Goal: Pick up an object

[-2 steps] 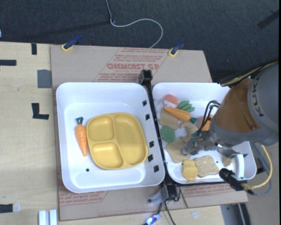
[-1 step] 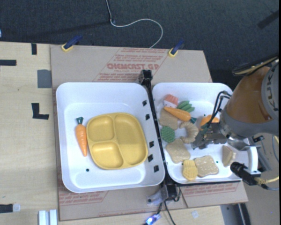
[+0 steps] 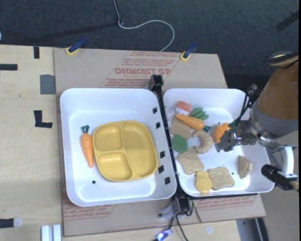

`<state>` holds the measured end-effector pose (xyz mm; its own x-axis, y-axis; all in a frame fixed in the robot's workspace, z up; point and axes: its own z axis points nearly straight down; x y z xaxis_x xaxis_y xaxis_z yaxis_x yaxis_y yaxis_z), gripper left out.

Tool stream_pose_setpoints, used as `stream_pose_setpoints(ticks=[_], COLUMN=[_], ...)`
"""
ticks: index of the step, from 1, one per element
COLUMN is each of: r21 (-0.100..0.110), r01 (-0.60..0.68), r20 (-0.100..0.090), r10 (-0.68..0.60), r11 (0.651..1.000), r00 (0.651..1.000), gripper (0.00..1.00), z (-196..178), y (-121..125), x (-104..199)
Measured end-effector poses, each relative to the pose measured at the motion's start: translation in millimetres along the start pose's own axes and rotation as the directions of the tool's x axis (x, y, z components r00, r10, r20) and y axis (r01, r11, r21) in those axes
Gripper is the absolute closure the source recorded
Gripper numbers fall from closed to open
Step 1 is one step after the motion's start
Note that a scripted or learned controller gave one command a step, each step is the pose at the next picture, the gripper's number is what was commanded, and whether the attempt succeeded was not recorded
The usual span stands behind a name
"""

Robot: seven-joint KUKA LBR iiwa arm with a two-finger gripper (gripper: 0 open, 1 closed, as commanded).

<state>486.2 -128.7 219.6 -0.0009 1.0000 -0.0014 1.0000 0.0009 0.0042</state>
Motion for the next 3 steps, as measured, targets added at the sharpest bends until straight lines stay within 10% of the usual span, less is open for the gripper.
stream_pose_setpoints(ticks=[3], r21=[0.007], r01=[0.002], r20=[-0.002], r10=[-0.002], r11=[1.000], r00=[1.000], gripper=[1.00], z=[4.8], y=[16.5], x=[82.9])
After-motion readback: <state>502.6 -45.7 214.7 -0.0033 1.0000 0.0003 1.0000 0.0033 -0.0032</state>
